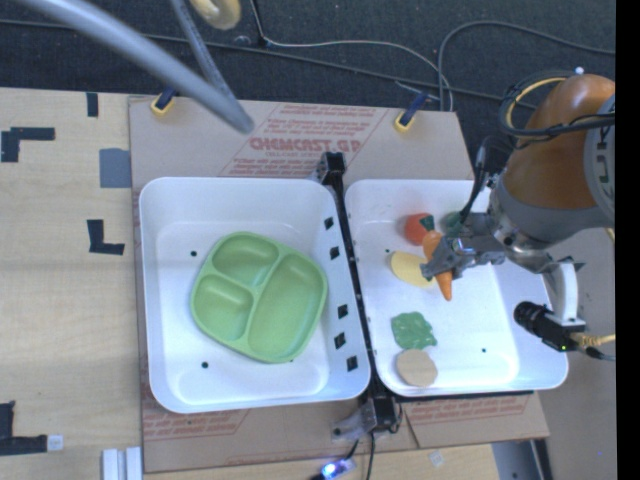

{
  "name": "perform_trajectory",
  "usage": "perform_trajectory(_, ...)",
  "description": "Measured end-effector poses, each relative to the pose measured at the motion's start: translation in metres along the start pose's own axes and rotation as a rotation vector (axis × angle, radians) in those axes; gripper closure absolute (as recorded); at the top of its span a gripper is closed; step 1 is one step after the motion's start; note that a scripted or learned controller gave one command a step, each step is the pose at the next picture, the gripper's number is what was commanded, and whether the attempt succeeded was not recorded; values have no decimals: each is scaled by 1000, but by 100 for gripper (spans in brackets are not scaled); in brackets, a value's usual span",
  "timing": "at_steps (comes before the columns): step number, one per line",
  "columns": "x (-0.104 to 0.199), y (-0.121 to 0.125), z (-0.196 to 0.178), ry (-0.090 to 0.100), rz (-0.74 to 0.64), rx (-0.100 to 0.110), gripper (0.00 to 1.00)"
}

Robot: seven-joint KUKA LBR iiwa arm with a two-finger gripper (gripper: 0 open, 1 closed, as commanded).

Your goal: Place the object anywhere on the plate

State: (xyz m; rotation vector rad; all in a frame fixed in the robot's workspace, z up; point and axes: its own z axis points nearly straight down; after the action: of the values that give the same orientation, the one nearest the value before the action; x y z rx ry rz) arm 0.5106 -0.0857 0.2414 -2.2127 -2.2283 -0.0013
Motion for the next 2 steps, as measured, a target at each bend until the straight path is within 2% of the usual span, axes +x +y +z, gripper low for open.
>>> perform_trajectory(1,46,11,-3,0,1,1,100)
perform_trajectory(2,97,22,15,-2,2,3,100)
